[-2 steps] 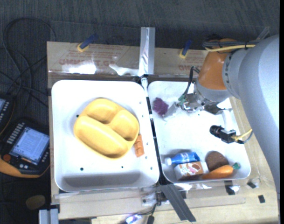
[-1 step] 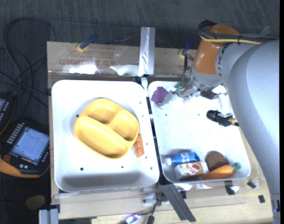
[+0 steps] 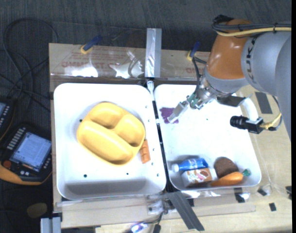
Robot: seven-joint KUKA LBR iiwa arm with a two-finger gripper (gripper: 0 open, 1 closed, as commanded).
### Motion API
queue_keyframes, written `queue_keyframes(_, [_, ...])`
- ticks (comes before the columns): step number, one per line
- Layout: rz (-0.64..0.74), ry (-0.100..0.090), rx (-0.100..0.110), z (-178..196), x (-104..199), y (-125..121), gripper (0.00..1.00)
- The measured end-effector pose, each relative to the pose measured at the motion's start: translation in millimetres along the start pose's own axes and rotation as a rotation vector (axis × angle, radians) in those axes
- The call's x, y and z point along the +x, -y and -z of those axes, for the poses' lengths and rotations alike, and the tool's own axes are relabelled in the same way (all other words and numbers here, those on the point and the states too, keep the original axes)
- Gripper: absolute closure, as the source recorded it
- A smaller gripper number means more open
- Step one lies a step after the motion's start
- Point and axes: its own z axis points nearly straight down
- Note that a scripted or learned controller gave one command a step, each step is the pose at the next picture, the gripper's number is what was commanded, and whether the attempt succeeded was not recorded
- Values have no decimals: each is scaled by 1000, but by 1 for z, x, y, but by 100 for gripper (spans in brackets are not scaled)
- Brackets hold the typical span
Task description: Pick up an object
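The jaws (image 3: 178, 112) hang low in the right bin's (image 3: 220, 144) upper left, just beside a small purple piece (image 3: 165, 113); whether they are open I cannot tell. This looks like the approach; next comes closing squarely on it.

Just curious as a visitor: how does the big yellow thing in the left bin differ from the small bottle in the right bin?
The yellow object is far larger than the bottle, filling much of its bin's middle. The yellow object is one plain colour and rounded in lobes; the bottle is white with a blue cap end and a printed label. The yellow object lies nearly alone; the bottle is crowded against a carrot. Both rest on white bin floors.
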Motion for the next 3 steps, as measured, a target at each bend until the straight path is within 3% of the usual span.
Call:
queue_keyframes(1, [-13,-1,1,0,40,50,0])
queue_keyframes(2, [-10,-2,-1,49,55,57,0])
queue_keyframes(3, [-10,-3,0,57,55,56,100])
